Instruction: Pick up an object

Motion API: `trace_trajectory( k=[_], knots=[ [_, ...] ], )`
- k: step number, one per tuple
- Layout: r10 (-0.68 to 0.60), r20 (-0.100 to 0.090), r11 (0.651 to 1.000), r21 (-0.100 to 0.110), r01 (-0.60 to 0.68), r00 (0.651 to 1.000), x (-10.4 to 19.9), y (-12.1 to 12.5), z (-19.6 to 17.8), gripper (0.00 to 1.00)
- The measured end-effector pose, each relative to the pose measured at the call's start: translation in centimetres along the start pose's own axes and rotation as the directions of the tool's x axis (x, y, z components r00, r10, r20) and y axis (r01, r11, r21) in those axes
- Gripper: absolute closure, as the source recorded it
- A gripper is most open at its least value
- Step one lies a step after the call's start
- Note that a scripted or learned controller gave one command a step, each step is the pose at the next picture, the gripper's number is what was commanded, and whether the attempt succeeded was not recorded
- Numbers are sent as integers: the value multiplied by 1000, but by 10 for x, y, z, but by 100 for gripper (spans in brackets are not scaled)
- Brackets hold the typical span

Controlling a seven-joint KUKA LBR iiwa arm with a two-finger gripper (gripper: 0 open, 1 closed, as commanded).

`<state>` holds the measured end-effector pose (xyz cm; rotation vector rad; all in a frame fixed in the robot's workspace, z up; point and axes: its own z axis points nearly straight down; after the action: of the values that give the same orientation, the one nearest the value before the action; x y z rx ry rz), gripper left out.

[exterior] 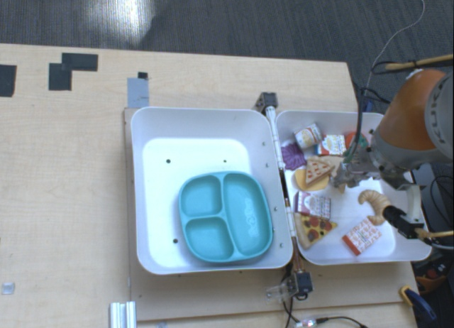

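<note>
Right bin (pixel 408 252), right of frame, holds toy food clutter: pizza slice (pixel 313 228), croissant (pixel 374 202), sandwich wedge (pixel 319 170), small can (pixel 308 136), red-white packet (pixel 362 236). Claw (pixel 347 175) low over bin centre, just beside sandwich wedge; grip state cannot tell. Teal divided plate (pixel 225 215) in left bin (pixel 152 142). Judgement: toys light, stiff plastic, likely slippery; sandwich wedge best pinched across flat faces, croissant across narrow middle.
</note>
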<state>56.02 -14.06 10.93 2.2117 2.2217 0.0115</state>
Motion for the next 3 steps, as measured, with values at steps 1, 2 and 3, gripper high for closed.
trace_trajectory(
  k=[1,2,3],
  knots=[
    [0,1,1000,0,0,1000,36,96,22,100],
    [-2,-1,1000,6,2,1000,105,40,-76,100],
    [-6,-1,1000,5,6,1000,105,41,-86,100]
  ],
)
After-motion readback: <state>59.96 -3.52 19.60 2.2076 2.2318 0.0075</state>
